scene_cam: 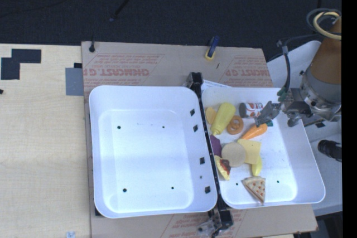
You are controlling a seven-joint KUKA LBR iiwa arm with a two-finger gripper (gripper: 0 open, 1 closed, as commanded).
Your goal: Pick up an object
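Camera view: I see a cardboard-covered bench (pixel 167 64) on dark floor, with two white bins side by side. Left bin (pixel 145 150) bare. Right bin (pixel 295 175) holds toy food: yellow bottle (pixel 224 117), pretzel (pixel 235 125), carrot (pixel 255 131), small can (pixel 252 108), pizza slice (pixel 255 188). My gripper (pixel 270 113) sits just above the carrot, near the can; fingers apart, nothing between them.

glossy white plastic bins (pixel 106 120) — matt cardboard (pixel 139 64)
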